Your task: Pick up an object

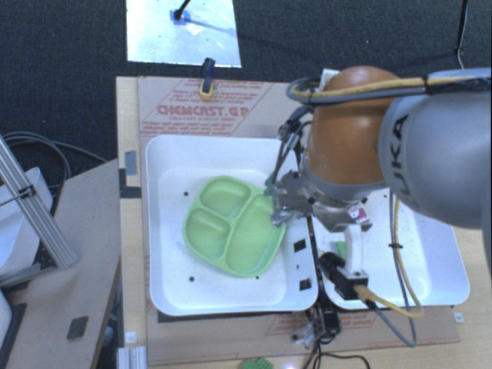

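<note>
**Arm over the seam between two bins, green tray in the left bin**

Two shallow white bins sit side by side on the surface. The left bin (165, 283) holds one light green divided tray (231, 225) with three compartments; it lies flat, slightly toward the bin's right edge, its right rim close to that wall. The right bin (446, 279) is largely covered by the arm (438, 152), grey with an orange band; the letters "UKA" can be read on the grey housing.

The gripper (286, 200) hangs over the left bin's right edge, just at the tray's upper right rim. Whether its fingers are spread, pressed together or pinching the rim cannot be told from this angle.

A brown sheet (204, 110) under the bins' far edges carries red print reading "CHEMCAST GP", with smaller lines too fine to read. One yellow-and-black clamp (207, 79) grips the sheet's far edge. Beyond it, a single silvery plate (181, 21) lies on the dark floor.
</note>
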`<state>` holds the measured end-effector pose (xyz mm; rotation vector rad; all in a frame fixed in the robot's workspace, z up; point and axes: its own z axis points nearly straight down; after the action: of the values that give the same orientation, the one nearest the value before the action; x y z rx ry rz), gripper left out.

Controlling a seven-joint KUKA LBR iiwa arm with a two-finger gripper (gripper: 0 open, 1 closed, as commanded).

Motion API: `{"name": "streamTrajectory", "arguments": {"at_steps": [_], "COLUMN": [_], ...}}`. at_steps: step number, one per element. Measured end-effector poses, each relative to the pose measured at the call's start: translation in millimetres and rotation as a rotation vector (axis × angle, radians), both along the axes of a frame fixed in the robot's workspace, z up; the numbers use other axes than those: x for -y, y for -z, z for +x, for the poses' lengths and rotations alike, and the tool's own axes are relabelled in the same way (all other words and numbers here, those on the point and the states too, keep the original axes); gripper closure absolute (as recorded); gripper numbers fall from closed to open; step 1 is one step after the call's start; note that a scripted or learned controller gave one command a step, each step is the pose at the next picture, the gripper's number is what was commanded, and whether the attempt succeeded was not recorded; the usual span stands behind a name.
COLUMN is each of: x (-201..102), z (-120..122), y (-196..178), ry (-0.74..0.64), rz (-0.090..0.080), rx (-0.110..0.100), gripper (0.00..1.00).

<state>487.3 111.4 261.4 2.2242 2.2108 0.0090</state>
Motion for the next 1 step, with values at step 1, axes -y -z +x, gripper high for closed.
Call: {"name": "streamTrajectory", "arguments": {"at_steps": [1], "x": [101.6], "z": [-1.6], "y": [69.5], "ry": [0.005], "rz": [-0.005], "rx": [-0.012], "gripper": [1.00]}}
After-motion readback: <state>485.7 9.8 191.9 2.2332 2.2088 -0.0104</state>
